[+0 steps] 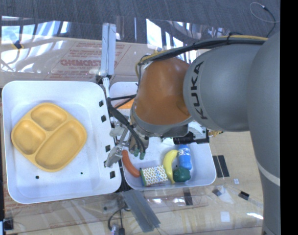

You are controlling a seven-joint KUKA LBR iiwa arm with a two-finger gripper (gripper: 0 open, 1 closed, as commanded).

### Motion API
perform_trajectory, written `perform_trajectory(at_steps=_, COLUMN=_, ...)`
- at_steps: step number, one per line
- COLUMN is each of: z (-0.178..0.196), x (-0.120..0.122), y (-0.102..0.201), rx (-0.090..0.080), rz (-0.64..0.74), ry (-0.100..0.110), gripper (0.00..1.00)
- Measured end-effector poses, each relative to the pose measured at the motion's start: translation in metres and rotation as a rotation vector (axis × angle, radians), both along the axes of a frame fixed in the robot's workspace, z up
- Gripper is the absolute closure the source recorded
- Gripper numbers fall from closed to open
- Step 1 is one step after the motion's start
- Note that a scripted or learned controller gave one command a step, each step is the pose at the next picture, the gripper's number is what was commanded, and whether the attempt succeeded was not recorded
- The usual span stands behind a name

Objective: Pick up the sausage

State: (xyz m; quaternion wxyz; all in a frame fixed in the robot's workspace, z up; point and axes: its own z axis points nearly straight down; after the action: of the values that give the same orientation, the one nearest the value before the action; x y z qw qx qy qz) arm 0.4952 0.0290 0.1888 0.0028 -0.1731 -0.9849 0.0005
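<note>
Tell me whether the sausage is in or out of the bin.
In. The sausage lies flat on the floor of the right bin, near its left wall, beside the patterned box. The gripper hovers just above it.

Gripper (pixel 125 150) hangs just above sausage (pixel 129 163).

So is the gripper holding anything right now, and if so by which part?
Cannot be told: the gripper sits at the upper end of the sausage, but a hold isn't visible.

The sausage (pixel 129 164) lies against the right bin's left wall (pixel 120 173); a box (pixel 153 176) and banana (pixel 169 164) crowd its right.
</note>
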Motion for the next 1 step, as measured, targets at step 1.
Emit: perform_trajectory(at_steps=1, z=-0.0002, x=-0.0142, y=-0.0426, rx=0.000, rz=0.038, ry=0.001, gripper=0.00)
